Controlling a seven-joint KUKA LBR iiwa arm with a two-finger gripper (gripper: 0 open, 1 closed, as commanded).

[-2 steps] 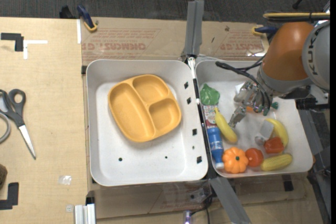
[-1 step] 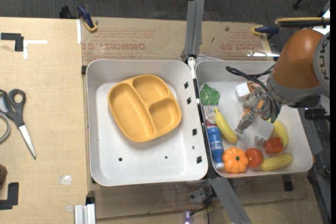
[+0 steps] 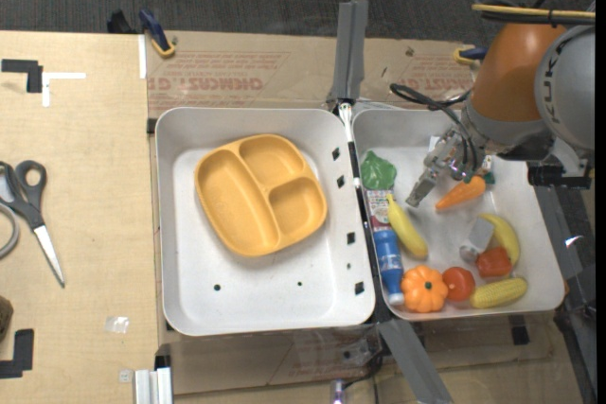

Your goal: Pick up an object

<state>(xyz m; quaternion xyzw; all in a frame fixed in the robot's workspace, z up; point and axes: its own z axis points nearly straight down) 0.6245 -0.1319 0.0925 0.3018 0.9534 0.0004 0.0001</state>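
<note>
The right bin (image 3: 530, 203) holds toy foods: a carrot (image 3: 461, 194), a green leafy piece (image 3: 378, 171), a small banana (image 3: 408, 229), a white and blue tube (image 3: 383, 237), an orange pumpkin (image 3: 424, 289), a tomato (image 3: 458, 283), a red piece (image 3: 493, 262), a second banana (image 3: 503, 234) and a long yellow piece (image 3: 498, 292). My gripper (image 3: 426, 187) hangs over the bin's upper middle, slanting down to the left. Its tip lies just left of the carrot and above the small banana. Nothing is visibly held in it.
In the left bin (image 3: 180, 232) lies a yellow divided plate (image 3: 261, 194). A grey divider (image 3: 350, 61) runs between the bins at the back. Scissors (image 3: 33, 208) rest on the wooden bench at far left. The arm's orange band (image 3: 511, 61) looms over the right bin's back corner.
</note>
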